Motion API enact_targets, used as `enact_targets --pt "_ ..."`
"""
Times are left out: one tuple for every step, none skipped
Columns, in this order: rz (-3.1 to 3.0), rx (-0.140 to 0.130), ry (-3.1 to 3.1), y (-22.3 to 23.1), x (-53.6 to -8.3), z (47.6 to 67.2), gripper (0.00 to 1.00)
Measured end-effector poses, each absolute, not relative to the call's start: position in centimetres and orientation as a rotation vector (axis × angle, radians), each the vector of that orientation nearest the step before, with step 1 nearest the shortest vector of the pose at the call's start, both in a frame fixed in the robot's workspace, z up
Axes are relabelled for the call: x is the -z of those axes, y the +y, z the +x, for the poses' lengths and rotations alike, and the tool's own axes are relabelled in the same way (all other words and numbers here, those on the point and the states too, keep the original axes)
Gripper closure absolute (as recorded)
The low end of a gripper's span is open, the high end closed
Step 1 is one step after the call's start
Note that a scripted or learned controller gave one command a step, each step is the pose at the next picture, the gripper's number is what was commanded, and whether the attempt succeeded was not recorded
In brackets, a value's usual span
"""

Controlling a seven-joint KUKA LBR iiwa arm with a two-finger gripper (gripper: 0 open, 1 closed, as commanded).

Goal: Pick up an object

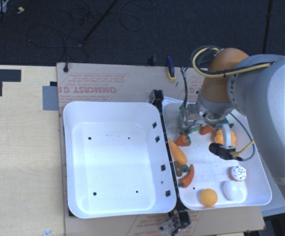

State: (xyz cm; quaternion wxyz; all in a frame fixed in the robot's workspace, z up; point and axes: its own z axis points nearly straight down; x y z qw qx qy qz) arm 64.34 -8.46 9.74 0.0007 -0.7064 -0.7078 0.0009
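Note:
My gripper (pixel 186 126) reaches down into the far left part of the right bin (pixel 253 200). Just below it lies a small red and orange piece (pixel 183 140), close to the gripper or touching it; I cannot tell which. To its right sit a red piece (pixel 206 129) and a yellow-orange piece (pixel 226 137), partly hidden by the wrist. An orange carrot-like piece (pixel 177 153) lies along the bin's left wall, with a red chili (pixel 187 176) below it.
An orange ball (pixel 208 197), a white egg (pixel 232 190) and a white spotted ball (pixel 238 173) rest near the right bin's front. The left bin (pixel 112 156) stands beside it, with a black divider (pixel 164 146) between them. The grey arm hangs over the right bin's far right side.

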Motion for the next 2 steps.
enact_targets --pt "-2.215 0.012 -2.232 -0.7 -19.4 64.4 1.00" --pt "-2.210 -0.011 -2.217 4.2 -18.6 49.8 1.00"
